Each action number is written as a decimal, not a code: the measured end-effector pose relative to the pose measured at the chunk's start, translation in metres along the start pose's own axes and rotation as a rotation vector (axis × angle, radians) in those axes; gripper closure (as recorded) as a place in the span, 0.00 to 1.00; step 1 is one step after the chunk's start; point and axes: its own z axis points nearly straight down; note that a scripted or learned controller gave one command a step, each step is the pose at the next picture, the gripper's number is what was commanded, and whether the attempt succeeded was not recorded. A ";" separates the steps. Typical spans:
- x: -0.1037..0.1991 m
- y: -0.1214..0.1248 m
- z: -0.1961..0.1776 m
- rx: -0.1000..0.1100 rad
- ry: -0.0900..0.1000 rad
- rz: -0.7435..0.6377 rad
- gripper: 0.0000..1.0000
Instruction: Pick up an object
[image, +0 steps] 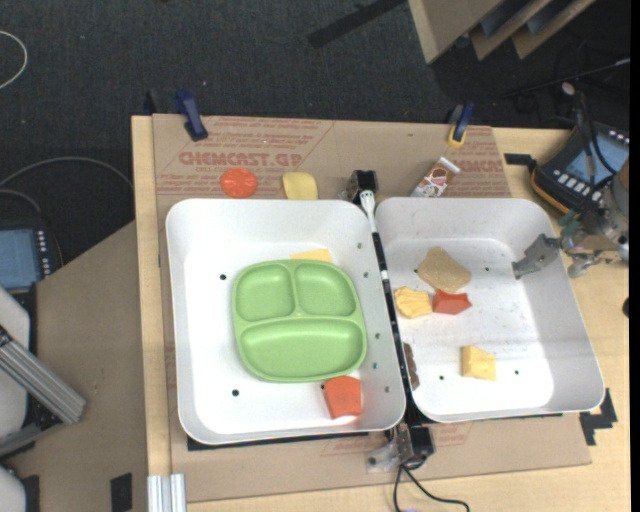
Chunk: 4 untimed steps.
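On the bench, two white bins sit side by side. Biggest is the left bin (190, 300), and most of its floor is taken by a green divided plate (297, 320), with an orange block (343, 396) just beside the plate's near edge and a yellow piece (312, 256) peeking out at its far edge. Next is the right bin (560, 340), where my likely targets lie: a tan slice shaped like bread (443, 270), a red piece (451, 302) touching its near side, a yellow-orange lump (413, 302) just left of the red one, and a yellow wedge (478, 363) apart from the cluster, nearer the front.

My gripper (535, 257) hangs over the right bin's far right corner, above the bin floor. Its grey tip points left toward the bin's middle, and I cannot tell how its jaws stand from this angle.

What matters for my next move is direction: everything worth grabbing lies to the left of my tool. The tan slice is nearest, almost straight left, with bare bin floor between us. The yellow wedge sits left and toward the front, alone, so I judge it the cleaner pick, since the cluster's pieces touch and could get pushed together.

Smallest, on the cardboard beyond the bins: an orange disc (239, 183) and a yellow block (299, 186).
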 end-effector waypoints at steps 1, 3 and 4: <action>0.075 0.022 0.028 0.004 0.005 -0.007 0.00; 0.107 0.114 0.119 -0.008 0.000 -0.006 0.00; 0.100 0.069 0.119 0.004 0.001 0.002 0.00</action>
